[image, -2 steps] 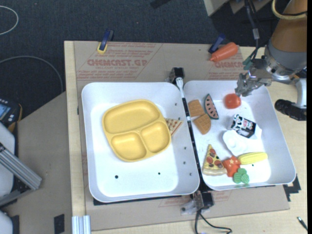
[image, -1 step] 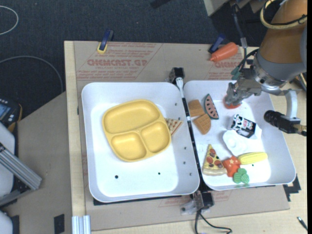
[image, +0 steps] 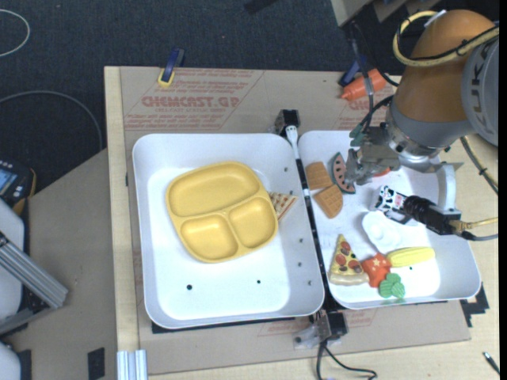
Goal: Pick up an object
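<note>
**Gripper poised over the watermelon slice in the right bin**

Taking the right bin as the landmark, its nearest edge carries a pizza slice, a red and green vegetable toy and a yellow corn cob in a row. Further in lies a small white dish with a black-and-white carton just beyond it. Toward the bin's left wall sit two tan bread pieces.

Farthest back, near the bin's upper left, is the watermelon slice: a small wedge, red with dark seeds and a dark rind, its long axis running roughly front to back. The gripper hangs just to its right and above it, so the slice looks like the likely target and lies slightly leftward of the fingers. Whether the fingers are spread or closed cannot be told, and nothing is visibly held between them.
</note>
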